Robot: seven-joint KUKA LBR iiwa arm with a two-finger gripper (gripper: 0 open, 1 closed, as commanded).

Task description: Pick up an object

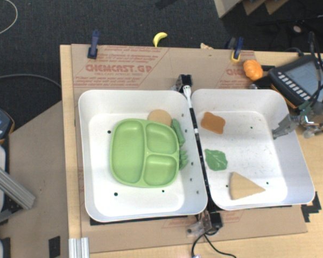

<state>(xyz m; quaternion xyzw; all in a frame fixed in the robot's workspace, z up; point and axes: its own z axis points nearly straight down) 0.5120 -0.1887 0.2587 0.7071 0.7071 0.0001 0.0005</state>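
Green divided plate (146,152): lying flat in the left bin (91,144), three compartments facing up.
Tan round piece (159,115): peeking out from behind the plate's far edge.
Green leafy piece (179,138): lying along the plate's right edge (partly tucked under).
Brown bread-like piece (212,122): resting in the right bin (290,165), far left part.
Green lump (216,159): sitting near the divider.
Tan wedge (244,187): lying near the front wall.

Grey metal tool (287,126), thin fingers
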